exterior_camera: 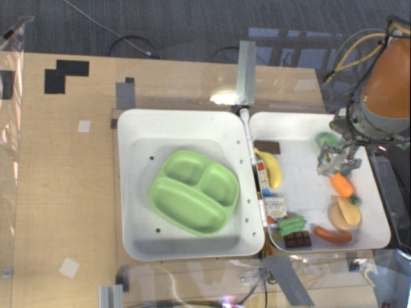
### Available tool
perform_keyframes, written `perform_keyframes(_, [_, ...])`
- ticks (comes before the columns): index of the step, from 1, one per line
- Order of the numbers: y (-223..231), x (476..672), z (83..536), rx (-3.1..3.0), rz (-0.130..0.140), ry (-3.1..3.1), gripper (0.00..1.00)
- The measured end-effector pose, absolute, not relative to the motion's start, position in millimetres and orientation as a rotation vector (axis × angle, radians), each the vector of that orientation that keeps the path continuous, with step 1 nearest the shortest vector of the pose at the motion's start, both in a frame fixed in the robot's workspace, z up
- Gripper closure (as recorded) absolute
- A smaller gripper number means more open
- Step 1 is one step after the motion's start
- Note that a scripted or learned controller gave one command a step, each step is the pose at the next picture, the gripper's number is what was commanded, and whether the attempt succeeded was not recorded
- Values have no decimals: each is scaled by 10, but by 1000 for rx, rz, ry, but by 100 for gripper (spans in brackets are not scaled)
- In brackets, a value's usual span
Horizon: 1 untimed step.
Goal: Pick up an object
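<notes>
The carrot [342, 185], orange with a green tip, is the object lying closest to the gripper [336, 161], and I judge it the likeliest target. It rests on the floor of the right bin [302, 130], toward that bin's right side, about midway between its far and near walls. Its long axis runs on a slant, from far-left to near-right, with the green end pointing near and right. The gripper hangs just to the far-left of the carrot's orange end, so the carrot lies on the near-right side of the tool, very close, possibly touching; the view from above does not settle that.

The arm [388, 88] reaches in from the right, its orange band above the wrist. Below it the metal fingers point down into the bin. They seem to stand a little apart, with nothing visibly clamped between them, so I take the tool as open and empty. A small green object [325, 139] sits just on the far side of the gripper, near or against it.

Other things share the right bin: a banana [272, 167] near the left wall, a tan rounded piece [345, 213] and a sausage [332, 235] nearer the camera, and a chocolate bar [297, 239] at the near edge. The left bin [131, 133] holds a green divided plate [194, 190], well apart from the gripper.

To take the carrot, the gripper would need a short shift near and right, with its fingers set across the slanted axis.
</notes>
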<state>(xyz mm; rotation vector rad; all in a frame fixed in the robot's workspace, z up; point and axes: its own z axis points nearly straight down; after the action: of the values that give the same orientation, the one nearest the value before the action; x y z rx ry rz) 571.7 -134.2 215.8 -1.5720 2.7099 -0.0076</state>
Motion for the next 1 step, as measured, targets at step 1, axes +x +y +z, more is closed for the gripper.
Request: perform_keyframes(1, [-2065,5533,1458,-1921,-1,2483,100])
